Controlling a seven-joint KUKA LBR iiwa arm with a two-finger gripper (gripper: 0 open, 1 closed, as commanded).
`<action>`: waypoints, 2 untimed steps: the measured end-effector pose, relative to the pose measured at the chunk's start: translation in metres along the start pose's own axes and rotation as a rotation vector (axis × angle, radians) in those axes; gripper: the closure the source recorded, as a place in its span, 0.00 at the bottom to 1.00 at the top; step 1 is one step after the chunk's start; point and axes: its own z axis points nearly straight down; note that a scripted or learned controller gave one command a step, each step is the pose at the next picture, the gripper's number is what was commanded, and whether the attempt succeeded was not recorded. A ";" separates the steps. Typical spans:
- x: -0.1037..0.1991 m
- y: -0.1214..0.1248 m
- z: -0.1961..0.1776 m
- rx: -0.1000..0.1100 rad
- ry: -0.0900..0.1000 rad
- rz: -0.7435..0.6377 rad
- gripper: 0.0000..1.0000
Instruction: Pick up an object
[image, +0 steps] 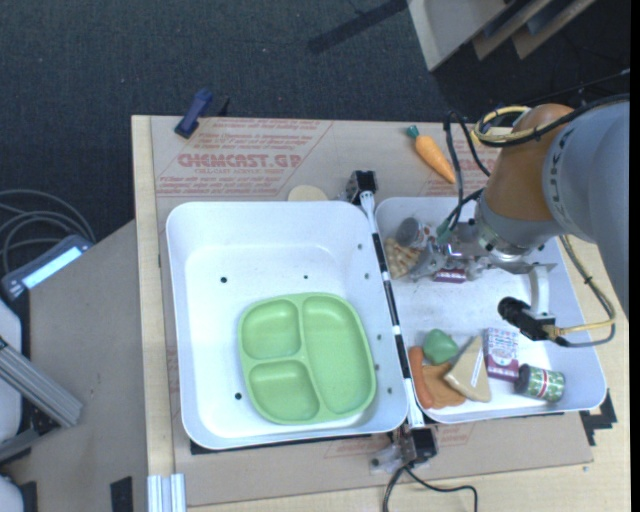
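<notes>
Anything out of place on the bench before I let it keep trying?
Yes: a toy carrot lies on the brown board behind the right bin, outside both bins. A blue clip-like item also sits at the board's far left corner. The green tray lies flat.

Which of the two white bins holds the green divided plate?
The left bin holds the green plate, lying flat toward its front. The right bin instead holds a pile of small toy food items, with the arm reaching into it.
</notes>
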 end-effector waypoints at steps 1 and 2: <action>-0.031 0.053 0.001 0.007 0.001 0.001 0.00; -0.032 0.054 -0.010 0.007 -0.002 -0.001 1.00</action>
